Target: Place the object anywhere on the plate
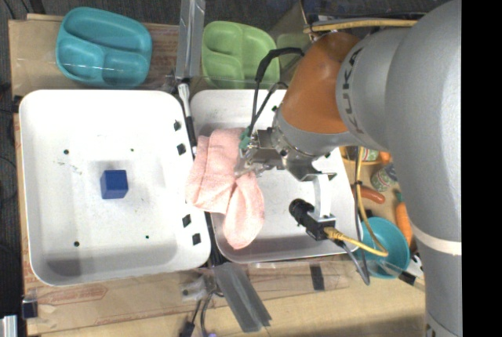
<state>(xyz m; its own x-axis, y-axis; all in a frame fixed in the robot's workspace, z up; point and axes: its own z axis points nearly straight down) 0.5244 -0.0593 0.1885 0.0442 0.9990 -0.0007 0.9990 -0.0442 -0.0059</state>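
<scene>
The pincer [249,154] is seen low over the right bin [274,249], at the upper edge of a pink cloth [227,186]; whether it is wide, narrow or gripping the cloth cannot be told. The cloth is draped from just left of the pincer over the bin's left rim. A blue cube [114,183] lies well to the left of the pincer, in the left bin [47,132]. Beyond the pincer, a green plate [235,53] and a teal plate [103,45] rest on the tabletop [161,45].

The wooden bench [102,292] carries two white bins: the left bin [47,171] and the right bin [271,249]. At its far edge sit a teal sectioned tray [103,45] and a green one [235,53], perhaps plastic.
</scene>
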